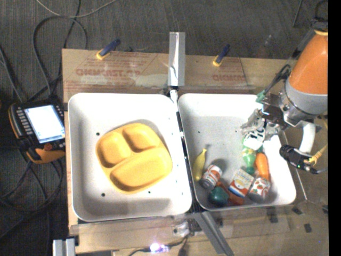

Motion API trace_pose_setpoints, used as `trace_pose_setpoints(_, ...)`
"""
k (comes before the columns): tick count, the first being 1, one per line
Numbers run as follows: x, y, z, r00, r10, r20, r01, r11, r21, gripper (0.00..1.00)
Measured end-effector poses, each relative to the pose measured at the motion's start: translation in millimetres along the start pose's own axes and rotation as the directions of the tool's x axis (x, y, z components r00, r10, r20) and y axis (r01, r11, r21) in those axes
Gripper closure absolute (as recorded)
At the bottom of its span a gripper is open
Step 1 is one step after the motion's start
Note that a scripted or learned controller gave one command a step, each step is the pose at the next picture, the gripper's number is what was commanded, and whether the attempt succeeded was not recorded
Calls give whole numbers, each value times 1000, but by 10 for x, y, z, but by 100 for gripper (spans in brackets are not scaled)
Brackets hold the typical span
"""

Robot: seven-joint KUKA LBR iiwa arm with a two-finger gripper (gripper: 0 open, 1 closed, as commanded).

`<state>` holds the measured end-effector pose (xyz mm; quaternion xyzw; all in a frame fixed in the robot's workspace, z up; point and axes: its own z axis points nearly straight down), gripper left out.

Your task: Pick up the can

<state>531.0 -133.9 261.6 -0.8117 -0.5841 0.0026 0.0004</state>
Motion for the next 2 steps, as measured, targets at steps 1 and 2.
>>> trace_pose_setpoints(1, 695, -195, -72, 1000, 7, -2, -7, 1000, 0, 100)
trace_pose_setpoints(2, 808, -751, 228, 991, 137, 0, -137, 991, 2, 100)
